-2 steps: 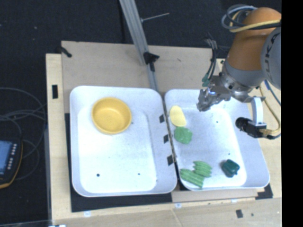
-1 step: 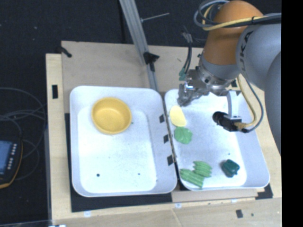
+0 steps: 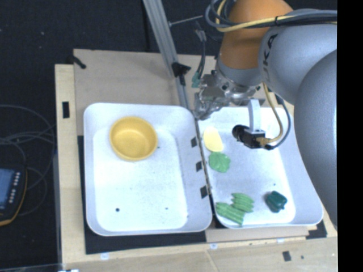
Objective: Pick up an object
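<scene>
The metal jaws (image 3: 205, 107) hang at the far edge of the right bin (image 3: 295, 169), close to the divider where the two bins meet; from this angle it is not possible to tell how wide they stand, and nothing shows between them. Above them rises the arm (image 3: 300, 50), smooth grey casing with a rounded orange band, looped with black and yellow cables. Just in front of the jaws lies a pale yellow, smooth, rounded object (image 3: 212, 140), and touching its near side a flat, light green, lumpy piece (image 3: 219, 162). A small black part on a cable (image 3: 249, 136) hangs over the bin to the right of these. Toward the near edge of the same bin lie two ribbed green pieces (image 3: 235, 207), side by side, and well apart to their right a dark teal, blocky object (image 3: 276, 200). The left bin (image 3: 136, 208), shallow white plastic with rounded corners, holds a glossy yellow bowl (image 3: 133, 138) in its far half. Both bins sit on a tan worktop (image 3: 113, 67). A slanted grey metal rail (image 3: 161, 33) runs down toward the jaws.
</scene>
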You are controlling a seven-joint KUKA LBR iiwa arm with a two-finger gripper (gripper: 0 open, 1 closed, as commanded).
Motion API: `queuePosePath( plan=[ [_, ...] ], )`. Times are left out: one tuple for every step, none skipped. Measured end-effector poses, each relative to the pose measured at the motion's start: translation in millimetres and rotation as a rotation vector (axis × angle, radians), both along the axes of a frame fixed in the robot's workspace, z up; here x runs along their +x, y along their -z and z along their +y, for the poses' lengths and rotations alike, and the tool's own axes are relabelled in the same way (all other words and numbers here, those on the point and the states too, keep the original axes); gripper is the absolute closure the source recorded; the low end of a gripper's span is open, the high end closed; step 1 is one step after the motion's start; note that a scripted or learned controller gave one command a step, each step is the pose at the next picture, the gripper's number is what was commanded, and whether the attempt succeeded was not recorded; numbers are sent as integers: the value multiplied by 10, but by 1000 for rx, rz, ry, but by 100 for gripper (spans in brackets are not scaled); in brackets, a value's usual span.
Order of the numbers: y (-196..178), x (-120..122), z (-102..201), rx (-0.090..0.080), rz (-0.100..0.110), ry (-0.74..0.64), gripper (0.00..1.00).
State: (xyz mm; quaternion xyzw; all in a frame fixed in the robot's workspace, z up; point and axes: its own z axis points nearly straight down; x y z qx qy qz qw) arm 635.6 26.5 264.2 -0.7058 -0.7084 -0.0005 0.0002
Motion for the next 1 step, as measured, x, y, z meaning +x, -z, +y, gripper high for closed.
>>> queuePosePath(
  plan=[
    [5,192,509,-1,0,0,100]
  ],
)
